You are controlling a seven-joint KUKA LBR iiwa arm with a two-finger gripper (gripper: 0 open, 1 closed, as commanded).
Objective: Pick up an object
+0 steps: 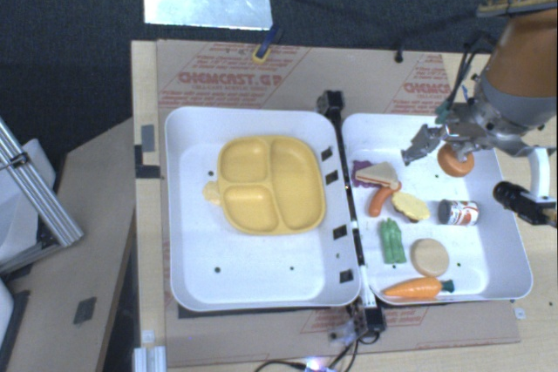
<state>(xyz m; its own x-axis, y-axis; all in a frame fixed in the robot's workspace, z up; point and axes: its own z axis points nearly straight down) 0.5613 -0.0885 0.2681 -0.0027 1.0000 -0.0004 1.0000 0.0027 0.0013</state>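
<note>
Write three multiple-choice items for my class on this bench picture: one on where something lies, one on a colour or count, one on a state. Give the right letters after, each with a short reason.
1. Where does the carrot lie?
A. In the yellow tray
B. At the near edge of the right bin
C. On the bench outside both bins

2. How many compartments does the yellow tray have?
A. Three
B. Five
C. One

3. What is in the yellow tray?
A. A sandwich
B. A can
C. Nothing, its compartments are bare

Answers:
1. B: the carrot rests by the right bin's front wall, below the round bun.
2. A: two ridges split it into three wells.
3. C: the sandwich, the can and the other foods all lie in the right bin, near the gripper.
</note>
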